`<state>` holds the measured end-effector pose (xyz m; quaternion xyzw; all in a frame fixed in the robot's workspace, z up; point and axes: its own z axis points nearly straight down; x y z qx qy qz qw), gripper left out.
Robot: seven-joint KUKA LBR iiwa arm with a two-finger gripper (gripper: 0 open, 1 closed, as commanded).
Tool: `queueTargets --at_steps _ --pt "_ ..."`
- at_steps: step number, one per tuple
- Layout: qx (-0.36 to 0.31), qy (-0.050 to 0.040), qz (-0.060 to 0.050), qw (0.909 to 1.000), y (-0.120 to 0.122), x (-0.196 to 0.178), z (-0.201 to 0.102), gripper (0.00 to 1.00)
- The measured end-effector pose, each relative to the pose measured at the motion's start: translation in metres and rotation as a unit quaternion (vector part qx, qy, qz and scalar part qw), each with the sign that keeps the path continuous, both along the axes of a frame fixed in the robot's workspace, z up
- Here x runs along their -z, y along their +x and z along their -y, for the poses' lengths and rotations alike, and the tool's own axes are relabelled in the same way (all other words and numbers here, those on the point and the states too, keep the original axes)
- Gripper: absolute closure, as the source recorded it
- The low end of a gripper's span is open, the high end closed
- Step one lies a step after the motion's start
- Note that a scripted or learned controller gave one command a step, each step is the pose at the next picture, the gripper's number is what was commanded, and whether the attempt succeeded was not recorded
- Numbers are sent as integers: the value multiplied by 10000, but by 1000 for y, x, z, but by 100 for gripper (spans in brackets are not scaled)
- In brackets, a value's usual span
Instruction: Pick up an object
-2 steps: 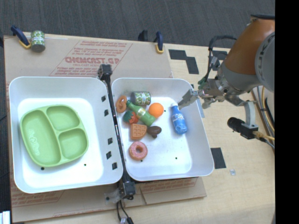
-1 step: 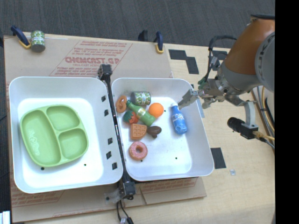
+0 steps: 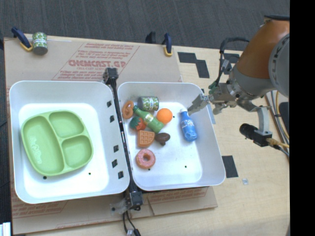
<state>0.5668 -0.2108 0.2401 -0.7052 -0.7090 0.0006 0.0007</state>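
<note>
Right bin (image 3: 209,156) holding toy foods, left bin (image 3: 19,181) green tray (image 3: 56,141), claw (image 3: 201,102) grip unclear.

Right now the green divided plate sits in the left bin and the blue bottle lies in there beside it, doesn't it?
Not quite. The blue bottle lies in the right bin, near its right wall, with the toy foods. The green divided plate does sit in the left bin. The camera view shows this.
</note>
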Motion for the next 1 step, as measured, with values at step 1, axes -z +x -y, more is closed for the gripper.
queueTargets --at_steps 1 --pt "0 0 0 10000 0 0 0 0"
